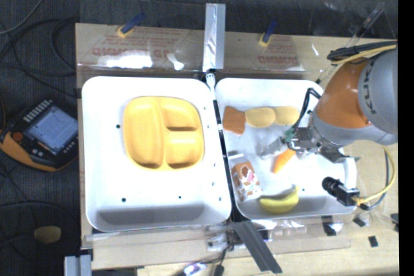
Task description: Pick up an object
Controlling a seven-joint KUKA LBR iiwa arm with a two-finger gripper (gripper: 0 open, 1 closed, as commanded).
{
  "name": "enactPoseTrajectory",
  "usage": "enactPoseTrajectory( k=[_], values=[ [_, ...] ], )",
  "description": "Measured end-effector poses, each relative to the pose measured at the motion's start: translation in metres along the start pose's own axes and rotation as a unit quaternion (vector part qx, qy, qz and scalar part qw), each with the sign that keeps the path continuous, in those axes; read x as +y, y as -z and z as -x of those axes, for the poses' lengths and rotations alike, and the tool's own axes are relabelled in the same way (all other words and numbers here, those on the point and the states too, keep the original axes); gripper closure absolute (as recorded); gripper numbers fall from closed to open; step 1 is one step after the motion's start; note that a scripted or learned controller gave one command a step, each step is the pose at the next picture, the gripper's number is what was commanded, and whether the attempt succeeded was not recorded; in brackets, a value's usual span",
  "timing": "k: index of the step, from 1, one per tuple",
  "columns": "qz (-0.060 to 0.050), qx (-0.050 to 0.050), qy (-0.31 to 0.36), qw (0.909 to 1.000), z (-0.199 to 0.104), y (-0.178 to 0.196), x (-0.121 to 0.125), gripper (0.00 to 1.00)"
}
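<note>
The right white bin point(336, 203) holds several toy foods. An orange carrot point(281, 161) lies near its middle. A yellow banana point(279, 201) rests by the front wall, and a small printed packet point(244, 180) sits to its left. At the back lie a brown slice point(233, 120) and two pale yellow lumps point(261, 116) point(285, 115). My gripper point(291, 143) hangs just over the upper end of the carrot, reaching in from the right. I see nothing lifted off the bin floor.
The left white bin point(103, 203) holds a yellow divided tray point(163, 131). A ridge point(220, 145) separates the two bins. The grey and orange arm point(352, 106) covers the right bin's far right side. A handheld pendant point(42, 134) lies off the bench at left.
</note>
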State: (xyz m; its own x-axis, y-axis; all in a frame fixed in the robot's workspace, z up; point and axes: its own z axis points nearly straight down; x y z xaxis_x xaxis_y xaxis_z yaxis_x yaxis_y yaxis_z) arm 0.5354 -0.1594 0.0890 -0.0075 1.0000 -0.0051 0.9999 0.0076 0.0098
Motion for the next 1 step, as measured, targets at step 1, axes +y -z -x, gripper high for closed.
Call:
enactPoseTrajectory(
  k=[1],
  values=[
    [0.001, 0.0, 0.001, 1.0, -0.0006, 0.01, 0.0015, 1.0]
  ],
)
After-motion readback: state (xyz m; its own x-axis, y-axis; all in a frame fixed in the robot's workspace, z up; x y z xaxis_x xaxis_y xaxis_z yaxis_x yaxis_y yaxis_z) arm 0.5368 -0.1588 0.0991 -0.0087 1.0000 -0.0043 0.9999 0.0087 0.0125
